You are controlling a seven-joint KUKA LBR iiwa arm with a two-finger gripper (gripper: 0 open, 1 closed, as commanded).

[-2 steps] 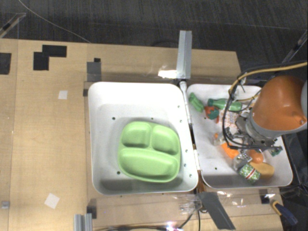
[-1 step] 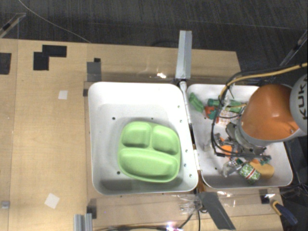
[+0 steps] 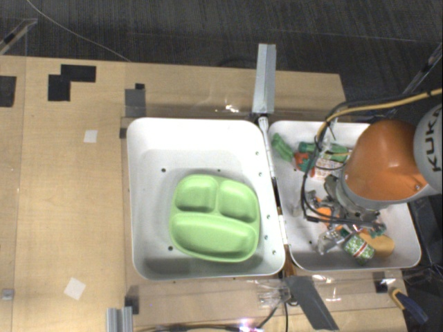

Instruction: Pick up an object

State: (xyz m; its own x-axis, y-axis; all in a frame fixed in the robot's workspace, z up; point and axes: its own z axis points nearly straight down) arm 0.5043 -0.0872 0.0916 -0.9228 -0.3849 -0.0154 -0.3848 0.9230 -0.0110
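- A green divided tray [image 3: 215, 217] lies in the left bin [image 3: 149, 151].
- The arm [image 3: 385, 161] hangs over the right bin [image 3: 294, 251], above small cluttered items [image 3: 356, 244], perhaps packets.

We note a pale wooden bench [image 3: 62, 206] with black square marks [image 3: 69, 81] toward its far left corner. Beyond its far edge lies dark grey ribbed floor [image 3: 208, 12], crossed by a thin cable [image 3: 69, 30].

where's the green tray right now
In the camera view the green tray lies in the left bin, toward its lower right, near the divider.
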